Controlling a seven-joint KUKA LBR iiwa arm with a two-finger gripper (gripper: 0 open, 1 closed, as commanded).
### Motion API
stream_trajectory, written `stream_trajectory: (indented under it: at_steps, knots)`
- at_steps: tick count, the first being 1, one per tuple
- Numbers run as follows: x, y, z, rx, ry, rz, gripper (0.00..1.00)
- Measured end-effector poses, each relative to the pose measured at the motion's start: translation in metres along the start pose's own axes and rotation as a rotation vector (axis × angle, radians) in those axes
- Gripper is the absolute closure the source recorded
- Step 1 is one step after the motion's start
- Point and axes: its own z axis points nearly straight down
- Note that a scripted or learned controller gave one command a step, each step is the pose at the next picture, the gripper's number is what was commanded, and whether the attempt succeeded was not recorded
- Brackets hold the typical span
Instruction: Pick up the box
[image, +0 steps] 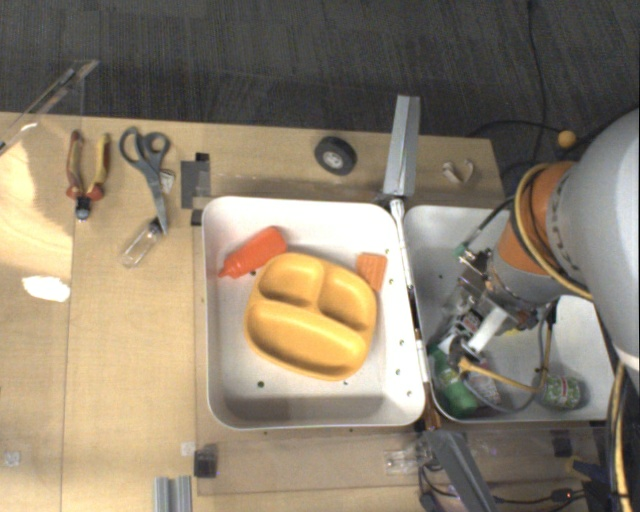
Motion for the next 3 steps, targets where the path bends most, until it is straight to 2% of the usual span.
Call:
stream_trajectory:
  at_steps: [1,2,3]
  knots:
    - [0.071,-0.002,-0.084,0.002,-0.005,0.647,1.0]
    - [0.05,0.034,-0.228,0.001,-0.003,0.648,1.0]
    - [0.083,0.004,-0.163,0.004,-0.006,0.378,1.0]
